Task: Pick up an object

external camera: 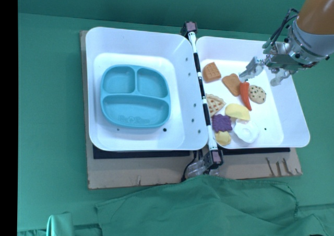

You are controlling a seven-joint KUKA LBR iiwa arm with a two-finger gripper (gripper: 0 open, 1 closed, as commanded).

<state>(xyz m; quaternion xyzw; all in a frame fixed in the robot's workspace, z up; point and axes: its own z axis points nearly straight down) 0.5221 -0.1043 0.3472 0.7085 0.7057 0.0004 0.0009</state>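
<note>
While gripper (pixel 265 74) hangs spread, carrot (pixel 245 95) below, near wall

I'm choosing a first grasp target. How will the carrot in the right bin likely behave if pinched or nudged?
The carrot looks like moulded toy food, so probably stiff and light. Its long, rounded, tapered shape may roll or pivot if nudged. It touches the cookie and a toast-like piece, so those may shift too. The gripper hangs just above it, fingers open.

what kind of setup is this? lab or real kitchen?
Most likely a lab test bench, not a kitchen. Two white bins sit side by side on cardboard over green cloth; one bin holds toy food such as a carrot, the other a blue divided plate. The gripper hangs over the toys.
</note>
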